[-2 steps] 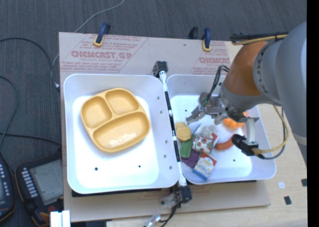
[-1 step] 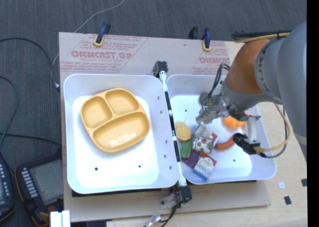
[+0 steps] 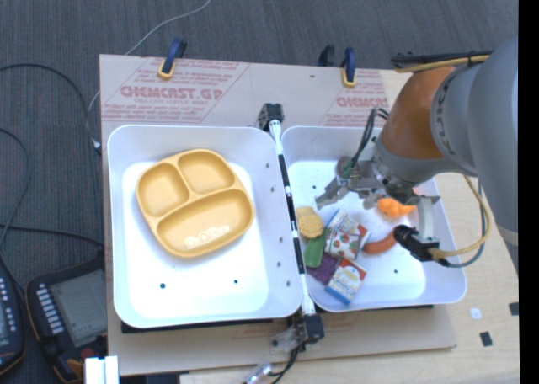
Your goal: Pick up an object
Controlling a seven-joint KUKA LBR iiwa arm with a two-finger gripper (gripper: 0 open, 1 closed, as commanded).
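Nearest the front rim of the right bin (image 3: 438, 290) lies a small blue, white and red carton (image 3: 345, 280). Touching it on the left is a purple piece (image 3: 320, 267). Just behind that is a green piece (image 3: 314, 249), hard against the divider between the bins. Next back along the divider sits a round yellow waffle-patterned biscuit (image 3: 309, 223). Beside it is a second carton (image 3: 344, 240), red and white and tilted. To its right an orange carrot-like stick (image 3: 380, 244) lies on the white floor.

Now me: my gripper (image 3: 347, 196) hangs over the middle of the right bin, just behind that cluster. My fingers are spread apart. One (image 3: 327, 200) points towards the biscuit, with bare white floor showing between the two. Nothing is in my grasp, and every object lies in the bin. A rounder orange lump (image 3: 392, 205) sits close to my wrist, partly covered by it.

Across the divider, the left bin (image 3: 126, 290) carries a yellow three-compartment plate (image 3: 195, 201), set towards its back half.

Farthest off, two blue-and-yellow clamps (image 3: 174, 53) grip the back edge of the printed cardboard sheet (image 3: 168, 92) under both bins.
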